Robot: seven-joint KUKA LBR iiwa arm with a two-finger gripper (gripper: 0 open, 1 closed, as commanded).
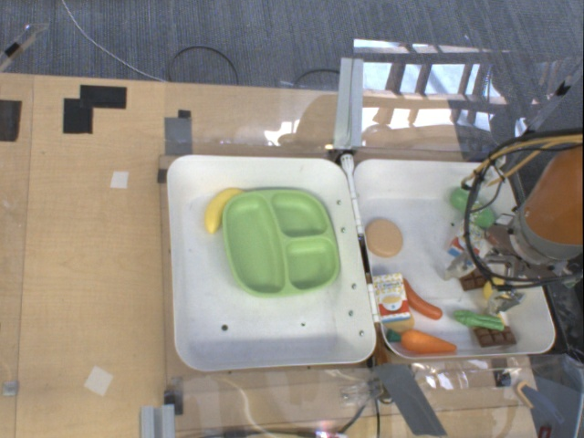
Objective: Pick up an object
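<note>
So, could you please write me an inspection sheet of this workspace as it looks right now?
Surface: wooden bench bearing two white bins; left bin, right bin.
Job's things: in the right bin, round tan disc, small carton, carrot, sausage, green pod, brown block, green piece.
Clutter: green divided plate in the left bin, with a banana against its left edge.
Grippers: arm over the right bin's right side; gripper hidden beneath the wrist.
Cables: black loops on the arm; thin cable on the floor.
Surroundings: grey carpet.
</note>
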